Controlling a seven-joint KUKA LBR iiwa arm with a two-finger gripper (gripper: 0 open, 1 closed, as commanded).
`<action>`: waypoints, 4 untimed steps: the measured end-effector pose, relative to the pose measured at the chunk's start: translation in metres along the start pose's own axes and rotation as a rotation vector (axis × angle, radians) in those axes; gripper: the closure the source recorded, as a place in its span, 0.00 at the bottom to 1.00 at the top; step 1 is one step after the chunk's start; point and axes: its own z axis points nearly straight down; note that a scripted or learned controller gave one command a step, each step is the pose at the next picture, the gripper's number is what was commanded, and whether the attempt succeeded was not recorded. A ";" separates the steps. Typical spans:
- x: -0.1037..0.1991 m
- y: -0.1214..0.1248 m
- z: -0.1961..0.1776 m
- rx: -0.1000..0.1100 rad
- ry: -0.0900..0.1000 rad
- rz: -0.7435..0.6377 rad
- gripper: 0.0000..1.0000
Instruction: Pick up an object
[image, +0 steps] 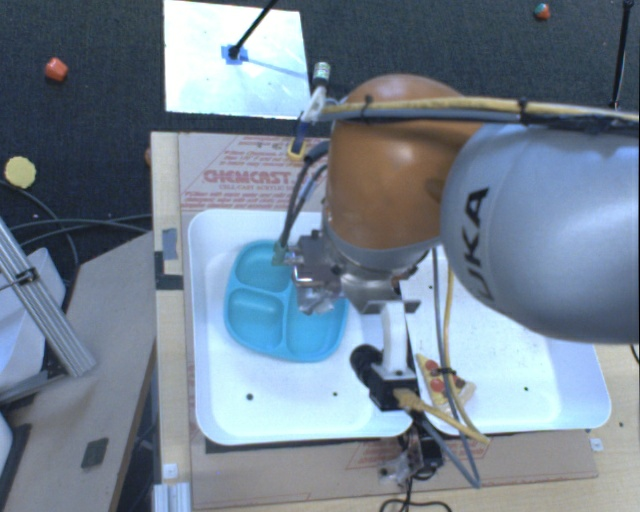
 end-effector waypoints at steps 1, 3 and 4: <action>-0.046 0.003 0.086 0.000 -0.001 0.004 1.00; -0.021 0.003 -0.064 -0.012 0.005 -0.009 1.00; -0.049 0.002 -0.168 -0.020 0.007 -0.003 1.00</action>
